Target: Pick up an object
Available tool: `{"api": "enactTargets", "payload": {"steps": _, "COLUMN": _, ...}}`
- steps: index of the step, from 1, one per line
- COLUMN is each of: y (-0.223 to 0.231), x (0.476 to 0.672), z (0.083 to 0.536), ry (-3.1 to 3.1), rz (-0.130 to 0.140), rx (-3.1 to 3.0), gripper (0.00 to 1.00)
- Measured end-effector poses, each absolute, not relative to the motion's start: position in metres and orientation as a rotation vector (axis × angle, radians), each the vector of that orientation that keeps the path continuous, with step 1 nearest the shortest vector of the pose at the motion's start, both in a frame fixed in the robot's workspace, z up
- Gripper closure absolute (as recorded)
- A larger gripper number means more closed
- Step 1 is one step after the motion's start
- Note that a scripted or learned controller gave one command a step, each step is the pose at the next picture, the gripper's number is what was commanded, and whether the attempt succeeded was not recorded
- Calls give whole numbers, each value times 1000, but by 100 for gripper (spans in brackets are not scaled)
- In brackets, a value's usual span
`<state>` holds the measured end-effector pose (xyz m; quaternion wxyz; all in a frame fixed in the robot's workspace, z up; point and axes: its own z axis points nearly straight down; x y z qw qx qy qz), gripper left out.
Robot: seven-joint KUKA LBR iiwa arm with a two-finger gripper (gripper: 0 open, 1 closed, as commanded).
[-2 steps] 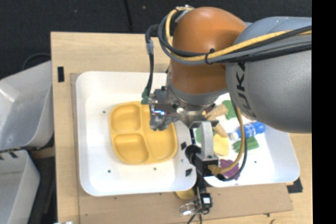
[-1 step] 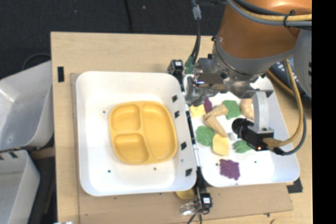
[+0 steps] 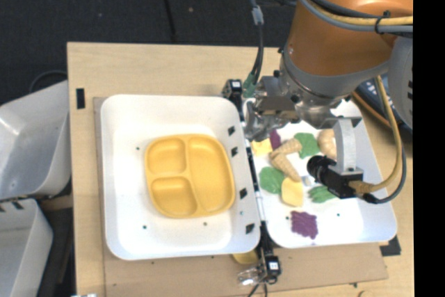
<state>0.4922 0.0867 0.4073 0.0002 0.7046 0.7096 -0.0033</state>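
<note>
A wooden surface (image 3: 139,66) carries two shallow white bins side by side. The left bin (image 3: 125,219) holds a yellow divided plate (image 3: 189,174) near its middle. The right bin (image 3: 348,226) holds a cluster of small toy foods: a purple grape bunch (image 3: 304,223) at 6 o'clock of the cluster, a yellow piece (image 3: 293,192) just above it, a green leaf (image 3: 272,179) at 9 o'clock, a tan cone (image 3: 286,163) in the middle, a green piece (image 3: 304,142) at 12 o'clock and a pale round piece (image 3: 327,142) at 2 o'clock. The grey-and-orange arm (image 3: 341,17) hangs over the bin's far end, and its tool (image 3: 268,118) sits at 11 o'clock of the cluster, just above a small yellow piece (image 3: 261,147). Whether the tool is released or clenched cannot be told, and nothing can be made out in its grasp.
</note>
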Motion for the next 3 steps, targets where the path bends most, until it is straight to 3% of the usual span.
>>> {"api": "enactTargets", "payload": {"steps": 1, "y": 86, "x": 494, "z": 416, "ry": 2237, "rz": -17, "rx": 2205, "gripper": 100}}
{"api": "enactTargets", "payload": {"steps": 2, "y": 183, "x": 488, "z": 347, "ry": 2238, "rz": -14, "rx": 2213, "gripper": 100}}
{"api": "enactTargets", "payload": {"steps": 3, "y": 129, "x": 489, "z": 264, "ry": 2220, "rz": -21, "rx": 2229, "gripper": 100}}
